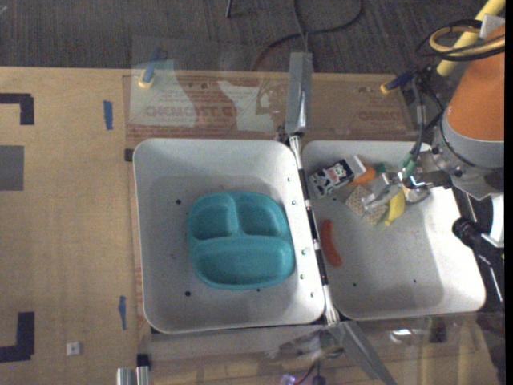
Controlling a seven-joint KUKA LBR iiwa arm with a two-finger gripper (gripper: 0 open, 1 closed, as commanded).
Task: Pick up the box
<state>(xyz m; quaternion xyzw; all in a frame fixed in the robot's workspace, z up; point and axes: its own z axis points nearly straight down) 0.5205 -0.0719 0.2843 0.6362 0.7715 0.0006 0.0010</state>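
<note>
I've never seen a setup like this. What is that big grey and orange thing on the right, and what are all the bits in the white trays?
You are looking down at a slant from a camera fixed above a workbench. The grey and orange thing is a robot arm reaching in from the right. Its gripper hangs low over a small pile of objects in the right bin. I cannot tell whether it holds anything.

The pile includes a small black and white box, which the arm is meant to pick up, something orange and something yellow. A red stick-shaped item lies apart, near the divider.

The left bin holds a teal plate with three compartments.
</note>
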